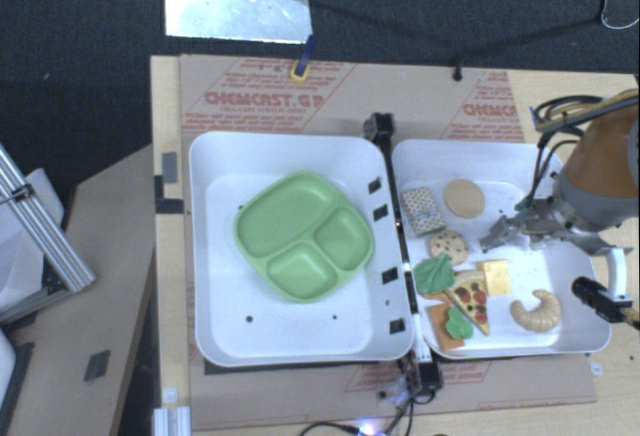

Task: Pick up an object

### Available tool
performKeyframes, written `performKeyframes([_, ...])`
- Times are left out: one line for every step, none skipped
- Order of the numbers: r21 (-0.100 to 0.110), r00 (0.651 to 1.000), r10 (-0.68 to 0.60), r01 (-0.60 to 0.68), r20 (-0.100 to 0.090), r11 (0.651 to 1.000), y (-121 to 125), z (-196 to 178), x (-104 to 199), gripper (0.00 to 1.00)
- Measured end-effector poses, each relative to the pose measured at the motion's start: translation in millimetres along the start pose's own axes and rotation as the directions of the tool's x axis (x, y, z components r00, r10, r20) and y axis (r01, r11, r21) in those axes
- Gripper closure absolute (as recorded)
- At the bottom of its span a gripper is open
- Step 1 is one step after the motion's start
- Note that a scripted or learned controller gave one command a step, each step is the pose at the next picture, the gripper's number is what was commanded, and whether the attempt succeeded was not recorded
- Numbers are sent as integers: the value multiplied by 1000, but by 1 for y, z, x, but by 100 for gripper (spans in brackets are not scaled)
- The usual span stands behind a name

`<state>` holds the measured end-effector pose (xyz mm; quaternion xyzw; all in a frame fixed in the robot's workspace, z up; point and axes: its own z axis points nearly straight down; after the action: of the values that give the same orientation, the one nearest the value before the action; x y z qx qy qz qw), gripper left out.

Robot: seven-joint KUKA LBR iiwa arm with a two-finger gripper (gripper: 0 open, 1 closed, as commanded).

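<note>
Croissant (pixel 537 311) lying crosswise in right bin (pixel 510 156) — horns pointing up-view, jaws (pixel 497 235) near cookie (pixel 448 246) — grip state indiscernible

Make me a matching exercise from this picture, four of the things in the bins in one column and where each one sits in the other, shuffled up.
Things:
1. green divided plate
2. croissant
3. round tan cracker
4. pizza slice

Places:
A. right bin, far end
B. right bin, near right corner
C. left bin, middle
D. right bin, near edge, beside the green leaf

Pairs: 1-C, 2-B, 3-A, 4-D
</note>
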<state>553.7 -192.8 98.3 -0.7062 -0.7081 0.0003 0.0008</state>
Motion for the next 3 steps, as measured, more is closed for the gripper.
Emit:
performKeyframes([-2, 1000, 1, -1, 1, 1000, 1, 14, 0, 0])
performKeyframes([-6, 1000, 1, -1, 2, 1000, 2, 3, 0, 100])
performKeyframes([-8, 1000, 3, -3, 3, 1000, -5, -57, -4, 100])
